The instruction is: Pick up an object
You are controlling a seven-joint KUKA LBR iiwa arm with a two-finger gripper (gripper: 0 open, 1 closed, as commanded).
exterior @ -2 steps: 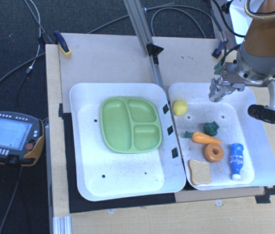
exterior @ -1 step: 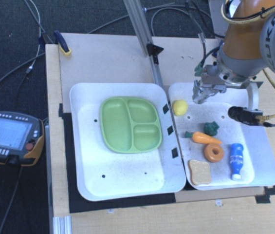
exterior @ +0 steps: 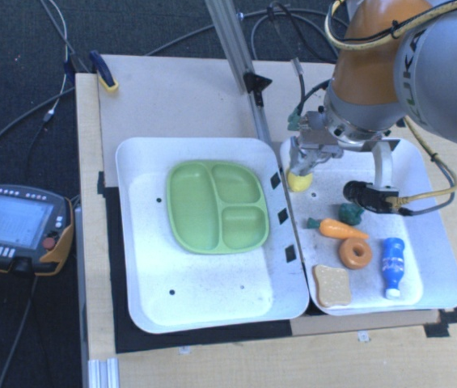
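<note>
Arm: grey with orange band, reaching in from the right over the right bin (exterior: 446,253)
Gripper (exterior: 302,168): down at the right bin's near-left part, directly over a yellow object (exterior: 299,182); contact cannot be judged
Left bin (exterior: 143,297): holds a green divided plate (exterior: 217,206), lying flat
Right bin contents: carrot (exterior: 343,229), dark green piece (exterior: 350,213) just beside it, doughnut (exterior: 355,254), blue bottle (exterior: 392,267), slice of bread (exterior: 333,285)
Bench edge: blue and yellow clamp (exterior: 104,73)
Floor, left: handheld control pad (exterior: 18,229) with screen
</note>
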